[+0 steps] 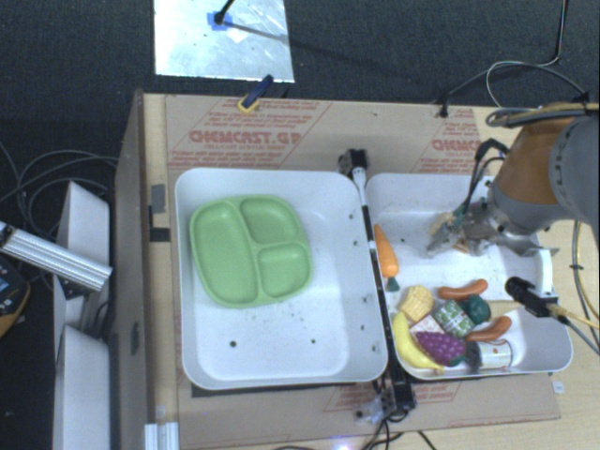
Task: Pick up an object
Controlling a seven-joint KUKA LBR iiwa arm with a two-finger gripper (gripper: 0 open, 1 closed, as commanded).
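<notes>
The gripper (450,235) sits low over the bare upper floor of the right bin (412,195); whether it is spread or shut cannot be told at this resolution, and no object can be made out in its grasp. Nearest to it, toward the divider between the 2 bins, lies the carrot (384,251), apart from the gripper. Farther on, toward the near wall of the bin, the remaining candidates cluster together: the corn cob (416,301), the sausage (461,291), a green patterned piece (454,319), a dark green item (478,308), the banana (407,340) along the divider, the purple grapes (441,347), a second sausage (495,328) and a small can (494,354). Beyond the divider, the left bin (281,345) holds only a green 3-compartment plate (249,249). Judged from this layout, the task stands at the approach or descent step, with no pick yet secured. The next move likely calls for centring on 1 isolated object, the carrot being the least crowded, then closing and lifting.
</notes>
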